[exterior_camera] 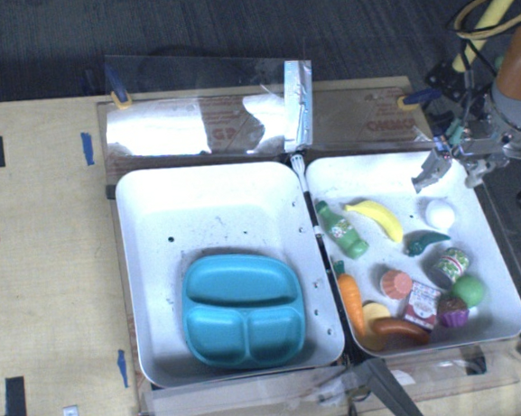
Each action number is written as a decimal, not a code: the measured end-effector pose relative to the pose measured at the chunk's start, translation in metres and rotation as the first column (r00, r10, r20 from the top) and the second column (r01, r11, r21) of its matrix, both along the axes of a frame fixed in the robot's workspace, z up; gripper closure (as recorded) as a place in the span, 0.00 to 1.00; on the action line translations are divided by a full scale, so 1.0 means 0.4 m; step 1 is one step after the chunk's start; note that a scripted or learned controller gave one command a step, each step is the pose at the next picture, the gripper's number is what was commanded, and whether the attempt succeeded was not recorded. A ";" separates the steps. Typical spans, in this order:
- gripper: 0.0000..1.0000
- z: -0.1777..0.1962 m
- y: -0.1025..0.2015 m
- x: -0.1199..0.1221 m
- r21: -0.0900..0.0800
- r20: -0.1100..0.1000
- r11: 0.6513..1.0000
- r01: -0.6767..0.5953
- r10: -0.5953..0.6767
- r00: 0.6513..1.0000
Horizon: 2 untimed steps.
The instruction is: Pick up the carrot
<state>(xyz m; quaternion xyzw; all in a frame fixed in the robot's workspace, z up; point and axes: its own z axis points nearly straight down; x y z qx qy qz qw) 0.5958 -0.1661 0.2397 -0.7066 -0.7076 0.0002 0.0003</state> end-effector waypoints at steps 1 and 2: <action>0.00 -0.120 0.169 -0.127 0.002 -0.003 0.995 -0.103 0.103 0.995; 0.00 -0.140 0.303 -0.291 0.002 -0.002 0.988 -0.154 0.154 0.988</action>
